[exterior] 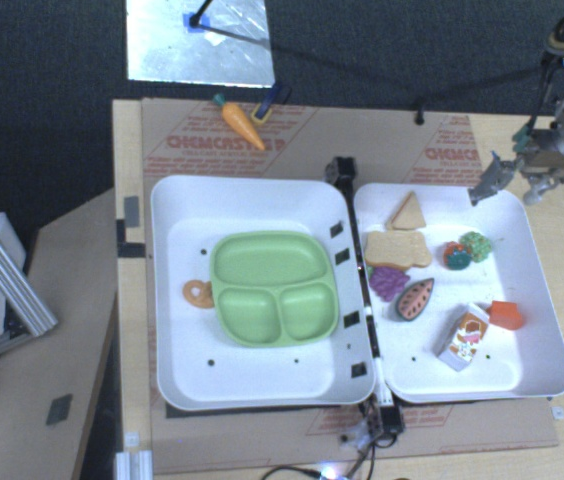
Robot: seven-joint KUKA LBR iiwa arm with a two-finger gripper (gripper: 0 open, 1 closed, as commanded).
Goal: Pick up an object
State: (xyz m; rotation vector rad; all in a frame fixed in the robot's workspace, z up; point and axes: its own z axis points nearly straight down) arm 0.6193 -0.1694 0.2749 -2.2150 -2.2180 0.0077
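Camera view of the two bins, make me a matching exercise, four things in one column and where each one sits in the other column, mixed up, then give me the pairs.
Things:
1. green plate
2. toy carrot
3. small carton
4. pretzel

Places:
A. in the right bin, near its front, beside an orange block
B. on the bench behind the left bin, outside both bins
C. in the middle of the left bin
D. in the left bin, just beside the plate's left edge

Pairs: 1-C, 2-B, 3-A, 4-D
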